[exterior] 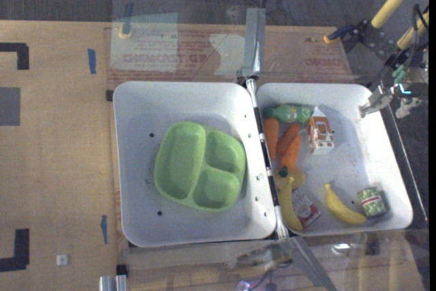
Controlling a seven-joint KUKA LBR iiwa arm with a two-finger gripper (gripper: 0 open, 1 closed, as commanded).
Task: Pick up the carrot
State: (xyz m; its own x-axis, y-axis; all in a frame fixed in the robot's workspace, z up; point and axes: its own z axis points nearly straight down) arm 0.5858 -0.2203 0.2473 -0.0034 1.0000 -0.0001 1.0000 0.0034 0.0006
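Observation:
Orange carrots lie side by side against the left wall of the right bin [395,167]: one carrot [271,137] next to the wall and another [290,144] just right of it. My gripper [383,99] hangs over the bin's upper right rim, well to the right of the carrots and apart from them. Nothing shows between it and any object.
A green bottle [289,112] lies just above the carrots and a small carton [320,134] to their right. Two bananas [343,206] [289,202], a packet [308,210] and a green can [372,201] fill the bin's front. The left bin [136,112] holds a green divided plate [200,165].

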